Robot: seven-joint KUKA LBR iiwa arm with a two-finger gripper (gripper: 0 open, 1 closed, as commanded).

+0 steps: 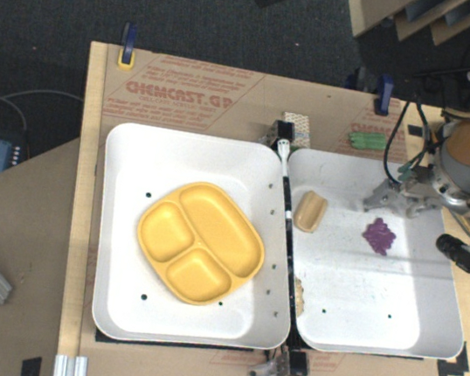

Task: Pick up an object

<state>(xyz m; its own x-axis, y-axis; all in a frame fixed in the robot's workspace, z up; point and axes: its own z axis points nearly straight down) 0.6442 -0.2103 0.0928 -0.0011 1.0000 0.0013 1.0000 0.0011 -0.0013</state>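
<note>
Claw [401, 200] hovers just above the purple lump [379, 236], prongs spread, nothing held; a skewed drop could nudge it away; tan block [310, 211] sits nearby.

Yellow three-compartment plate [200, 242] flat in left bin, centre. Tan block [310, 211] at right bin's far-left, near the divider. Purple grape cluster [379, 236] right of it, apart.

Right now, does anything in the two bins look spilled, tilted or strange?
Nothing looks spilled or damaged. The yellow divided plate lies turned askew in the left bin. The purple object and tan piece lie apart in the right bin.
</note>
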